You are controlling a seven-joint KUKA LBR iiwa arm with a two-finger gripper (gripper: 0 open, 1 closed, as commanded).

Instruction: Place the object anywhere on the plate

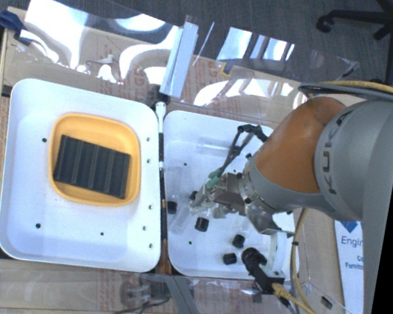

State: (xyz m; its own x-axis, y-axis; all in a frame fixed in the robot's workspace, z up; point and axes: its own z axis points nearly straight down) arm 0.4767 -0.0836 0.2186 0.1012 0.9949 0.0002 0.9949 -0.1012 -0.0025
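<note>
A yellow plate (100,132) with a dark ribbed centre lies in the left white bin (16,218). My gripper (202,200) hangs low over the middle of the right white bin (193,133), well to the right of the plate. Small black objects lie on the bin floor near it: one (201,223) just below the gripper, another (238,240) further right, and a third (228,257) near the front wall. The arm's grey and orange body (309,157) covers the bin's right half.
A tiny dark piece (171,206) sits by the right bin's left wall. Cables (242,134) run from the wrist across the bin's back. A raised rim (157,176) divides the two bins. Papers (350,247) lie on the bench at right.
</note>
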